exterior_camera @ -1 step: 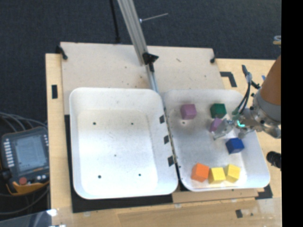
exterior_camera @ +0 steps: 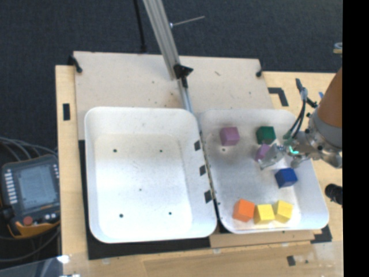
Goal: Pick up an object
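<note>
1. Small purple block [exterior_camera: 263, 152] sits in the right bin [exterior_camera: 305, 212], just beside the end effector [exterior_camera: 270, 159].
2. Whether the end effector grips it, I cannot tell.
3. Judged so: reach made, lift remaining.

An aluminium strut [exterior_camera: 161, 30] rises at a slant from the rear of the wooden bench [exterior_camera: 132, 77], behind the two bins. A handheld control pendant [exterior_camera: 31, 192] with a grey screen rests beside the bench, cables [exterior_camera: 17, 146] trailing behind it.
</note>
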Controlling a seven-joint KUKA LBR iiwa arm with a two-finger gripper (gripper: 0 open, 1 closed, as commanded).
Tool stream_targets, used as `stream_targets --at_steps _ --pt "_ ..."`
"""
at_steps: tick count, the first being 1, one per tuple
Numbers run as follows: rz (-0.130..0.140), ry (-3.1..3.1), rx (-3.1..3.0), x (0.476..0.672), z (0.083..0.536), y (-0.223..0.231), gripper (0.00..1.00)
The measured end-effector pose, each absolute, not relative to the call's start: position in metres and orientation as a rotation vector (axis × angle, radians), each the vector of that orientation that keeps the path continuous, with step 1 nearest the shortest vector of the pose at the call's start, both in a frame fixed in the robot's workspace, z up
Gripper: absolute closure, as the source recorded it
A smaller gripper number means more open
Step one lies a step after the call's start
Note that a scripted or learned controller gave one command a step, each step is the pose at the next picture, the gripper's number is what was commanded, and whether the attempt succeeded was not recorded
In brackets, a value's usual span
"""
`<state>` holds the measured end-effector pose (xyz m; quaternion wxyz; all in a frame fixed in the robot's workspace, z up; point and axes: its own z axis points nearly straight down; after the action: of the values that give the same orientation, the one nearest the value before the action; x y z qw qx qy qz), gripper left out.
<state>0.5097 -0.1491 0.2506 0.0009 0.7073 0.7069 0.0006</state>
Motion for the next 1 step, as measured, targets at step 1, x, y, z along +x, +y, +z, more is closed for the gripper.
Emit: stream_targets --at_steps 1 --pt "-0.006 2.222 2.225 0.5092 0.1885 -0.155 0.0"
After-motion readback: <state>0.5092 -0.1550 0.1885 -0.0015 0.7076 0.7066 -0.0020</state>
